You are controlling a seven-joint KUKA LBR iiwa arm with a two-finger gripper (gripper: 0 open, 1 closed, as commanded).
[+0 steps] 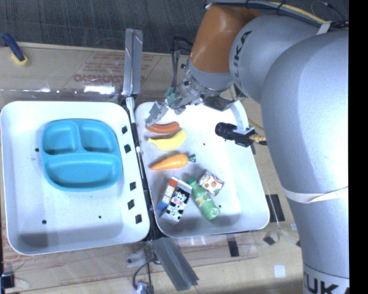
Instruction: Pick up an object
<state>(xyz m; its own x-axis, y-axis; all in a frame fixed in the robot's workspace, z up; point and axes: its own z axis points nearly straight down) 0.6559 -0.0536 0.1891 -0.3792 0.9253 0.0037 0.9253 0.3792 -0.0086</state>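
Pick not yet done, by my read: nothing visibly between fingers; all objects lie in right bin (248, 216).

Gripper (158, 112) low at bin's far-left corner, just beside sausage (163, 127); whether jaws apart or together, cannot tell.

Nearest candidates:
- sausage, smooth, orange-red, rounded
- banana (167, 141), yellow, curved, glossy plastic look
- carrot (170, 162), tapered

Cartons (175, 198) boxy, printed. Left bin (12, 182) holds blue divided tray (81, 152).

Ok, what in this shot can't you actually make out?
- Hand in the camera view: small and blurred, so its opening is unclear.
- Right bin: the arm covers its upper right corner.
- Small cartons: printing too small to read.
- Blue item at top left: too small to identify.
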